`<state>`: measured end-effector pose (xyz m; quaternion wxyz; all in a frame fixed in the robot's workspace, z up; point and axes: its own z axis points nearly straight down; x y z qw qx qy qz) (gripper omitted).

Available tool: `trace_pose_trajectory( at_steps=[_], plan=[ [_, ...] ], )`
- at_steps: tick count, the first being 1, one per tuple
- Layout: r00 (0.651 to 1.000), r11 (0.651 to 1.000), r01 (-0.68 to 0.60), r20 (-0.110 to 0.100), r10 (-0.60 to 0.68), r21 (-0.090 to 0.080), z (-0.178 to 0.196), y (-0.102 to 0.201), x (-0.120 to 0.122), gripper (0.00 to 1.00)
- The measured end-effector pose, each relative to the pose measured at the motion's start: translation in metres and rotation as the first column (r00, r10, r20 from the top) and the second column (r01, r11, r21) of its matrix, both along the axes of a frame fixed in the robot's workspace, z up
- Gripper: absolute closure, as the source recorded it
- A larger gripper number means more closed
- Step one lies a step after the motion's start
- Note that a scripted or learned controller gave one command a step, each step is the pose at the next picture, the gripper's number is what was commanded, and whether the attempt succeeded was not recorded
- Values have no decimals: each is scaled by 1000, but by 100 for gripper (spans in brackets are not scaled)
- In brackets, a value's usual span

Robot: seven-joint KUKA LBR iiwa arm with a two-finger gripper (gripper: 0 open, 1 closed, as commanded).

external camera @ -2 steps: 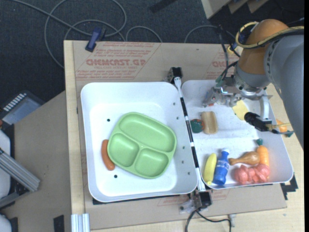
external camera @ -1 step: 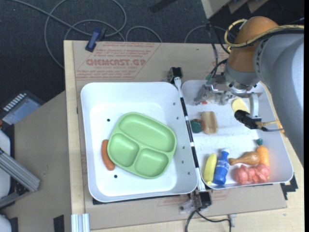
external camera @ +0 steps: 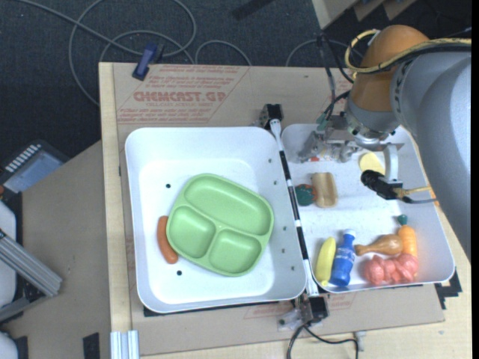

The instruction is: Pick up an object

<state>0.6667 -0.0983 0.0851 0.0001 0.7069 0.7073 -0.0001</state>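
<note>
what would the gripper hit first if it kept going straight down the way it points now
Probably the bare floor of the right bin near its far edge. The gripper hangs there, with the tan block just nearer the camera; depth is unclear.

Green tray (external camera: 218, 224) glossy plastic; bins (external camera: 142, 170) smooth white.

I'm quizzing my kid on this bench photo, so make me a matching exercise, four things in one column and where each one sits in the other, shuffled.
Things:
1. green divided plate
2. orange sausage
3. blue bottle
4. pink toy

Places:
A. right bin, near right corner
B. left bin, tucked by the plate's left edge
C. middle of the left bin
D. right bin, beside the yellow banana

Pairs: 1-C, 2-B, 3-D, 4-A
</note>
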Motion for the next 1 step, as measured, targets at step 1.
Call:
trace_pose_trajectory(
  at_steps=[1],
  plan=[
    [1000, 1000, 0, -1, 0, 0, 0, 4, 0, 0]
  ],
)
